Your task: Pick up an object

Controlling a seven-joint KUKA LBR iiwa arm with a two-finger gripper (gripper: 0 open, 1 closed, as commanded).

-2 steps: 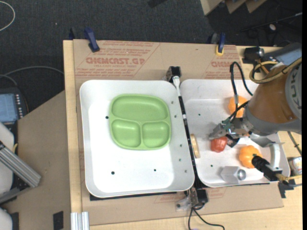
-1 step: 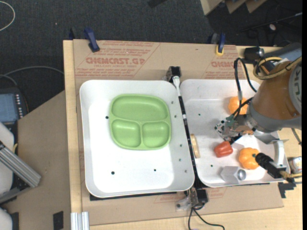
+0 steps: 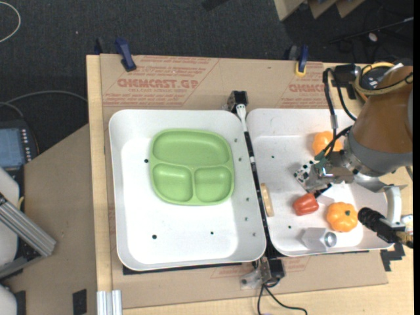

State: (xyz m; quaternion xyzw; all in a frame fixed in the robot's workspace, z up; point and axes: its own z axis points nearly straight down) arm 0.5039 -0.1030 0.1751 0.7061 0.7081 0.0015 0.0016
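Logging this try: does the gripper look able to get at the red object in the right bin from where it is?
Probably yes. The gripper hangs just above the red object in the right bin. Nothing lies over it, and the orange object beside it sits apart.

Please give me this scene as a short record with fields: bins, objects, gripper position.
left bin: holds a green divided plate
right bin: holds a red object, two orange objects, a grey object
gripper: low over the right bin, just above the red object
grasp: cannot tell
arm: reaches in from the right
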